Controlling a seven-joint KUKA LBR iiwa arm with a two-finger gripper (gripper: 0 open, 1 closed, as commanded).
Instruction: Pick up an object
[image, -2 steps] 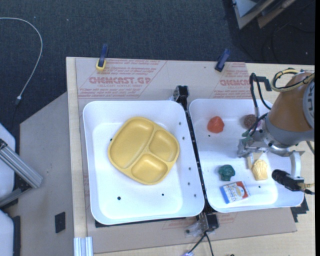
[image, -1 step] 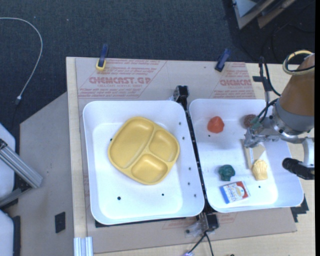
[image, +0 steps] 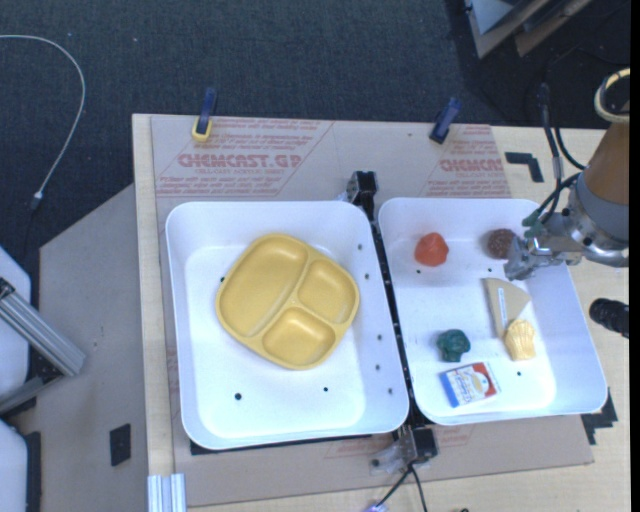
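The right bin (image: 570, 400) holds a red round piece (image: 431, 249), a brown round piece (image: 500, 242), a tan wedge (image: 503, 303), a yellow piece (image: 520, 340), a green lump (image: 453, 345) and a small red and blue packet (image: 469, 383). My gripper (image: 527, 258) hangs over the bin's upper right part, just right of the brown piece and above the tan wedge. Nothing shows between its fingers. The arm comes in from the right edge.
The left bin (image: 200, 330) holds a yellow divided plate (image: 287, 300). Blue clamps (image: 445, 120) and a yellow-tipped clamp (image: 204, 118) sit on the board's far edge. A black divider (image: 385, 290) runs between the bins.
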